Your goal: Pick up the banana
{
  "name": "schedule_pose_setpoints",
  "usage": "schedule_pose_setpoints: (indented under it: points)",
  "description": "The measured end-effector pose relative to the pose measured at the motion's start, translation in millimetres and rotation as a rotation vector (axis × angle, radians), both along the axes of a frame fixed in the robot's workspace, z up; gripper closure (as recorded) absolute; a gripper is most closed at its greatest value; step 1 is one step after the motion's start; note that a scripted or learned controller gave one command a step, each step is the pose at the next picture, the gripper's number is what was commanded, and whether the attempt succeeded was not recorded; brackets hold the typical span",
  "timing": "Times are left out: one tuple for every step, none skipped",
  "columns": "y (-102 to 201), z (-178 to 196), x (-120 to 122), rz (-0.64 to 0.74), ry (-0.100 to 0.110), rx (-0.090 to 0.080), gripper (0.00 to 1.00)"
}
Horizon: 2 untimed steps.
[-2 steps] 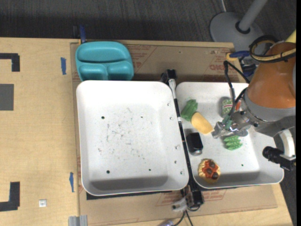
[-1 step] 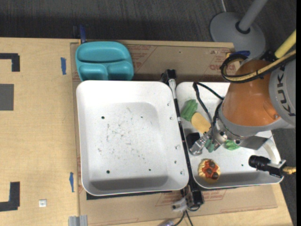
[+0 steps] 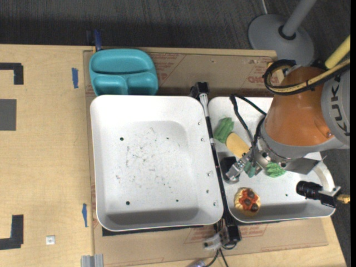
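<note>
**Claw low in the right bin, beside the banana**

Nearest the camera, a round brown-and-red toy (image 3: 247,199) lies close to the front rim of the right bin (image 3: 281,211), with bare white floor to its right. Just behind it the claw (image 3: 243,166) hangs low over the bin floor; whether it is wide or narrow I cannot tell. The banana (image 3: 237,144) lies just beyond the claw, near the bin's left wall, partly under the arm (image 3: 297,118). A green leafy toy (image 3: 224,128) touches its far end. The left bin (image 3: 150,160) offers broad open floor. Farther back, a teal tray (image 3: 123,71) sits on the bench (image 3: 44,149).
</note>
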<state>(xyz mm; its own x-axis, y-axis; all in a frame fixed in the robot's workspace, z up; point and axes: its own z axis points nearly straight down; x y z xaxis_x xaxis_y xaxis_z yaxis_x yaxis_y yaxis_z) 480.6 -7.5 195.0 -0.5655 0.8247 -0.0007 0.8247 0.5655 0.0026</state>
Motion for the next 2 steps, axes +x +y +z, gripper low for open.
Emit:
schedule_pose_setpoints:
  points:
    - [0, 10, 1, -0.001, -0.004, 0.0, 1.0]
    - [0, 20, 3, -0.001, -0.008, -0.001, 1.0]
